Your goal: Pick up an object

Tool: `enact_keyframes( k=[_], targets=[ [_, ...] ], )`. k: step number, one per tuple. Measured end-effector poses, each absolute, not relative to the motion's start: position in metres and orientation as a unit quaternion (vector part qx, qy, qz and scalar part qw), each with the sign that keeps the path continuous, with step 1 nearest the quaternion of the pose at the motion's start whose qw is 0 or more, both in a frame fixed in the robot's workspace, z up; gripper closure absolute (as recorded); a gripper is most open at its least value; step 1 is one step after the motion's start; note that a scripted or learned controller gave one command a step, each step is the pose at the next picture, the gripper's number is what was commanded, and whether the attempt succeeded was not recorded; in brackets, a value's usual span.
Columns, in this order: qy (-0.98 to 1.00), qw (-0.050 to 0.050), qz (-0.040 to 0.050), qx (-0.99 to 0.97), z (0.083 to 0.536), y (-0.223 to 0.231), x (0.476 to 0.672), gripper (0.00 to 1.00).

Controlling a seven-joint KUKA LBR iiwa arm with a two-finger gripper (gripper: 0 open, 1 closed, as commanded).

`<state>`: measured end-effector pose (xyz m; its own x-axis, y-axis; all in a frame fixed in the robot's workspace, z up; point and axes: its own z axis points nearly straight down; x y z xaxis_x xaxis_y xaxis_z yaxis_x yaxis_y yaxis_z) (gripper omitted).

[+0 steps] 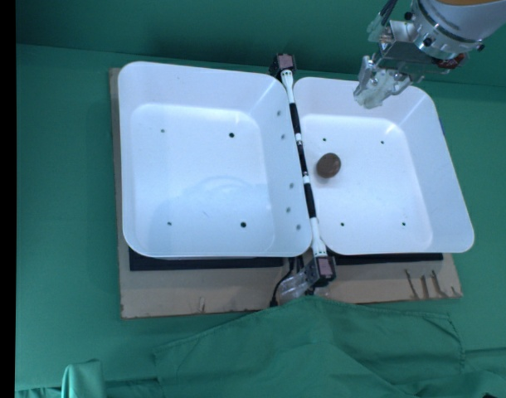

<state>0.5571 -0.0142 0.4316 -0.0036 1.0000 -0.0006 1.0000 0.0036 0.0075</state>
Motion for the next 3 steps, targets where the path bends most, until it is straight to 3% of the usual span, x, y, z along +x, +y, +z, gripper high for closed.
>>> enact_keyframes(
  k=[1,2,3],
  targets=[
    [0.704,0.001,0.0014,0.710,0.451,-0.052,0.464,1.00],
    [0.705,0.001,-0.0004,0.709,0.425,-0.065,0.506,1.00],
    [0.706,-0.001,-0.0008,0.708,0.396,-0.051,0.466,1.00]
  ],
)
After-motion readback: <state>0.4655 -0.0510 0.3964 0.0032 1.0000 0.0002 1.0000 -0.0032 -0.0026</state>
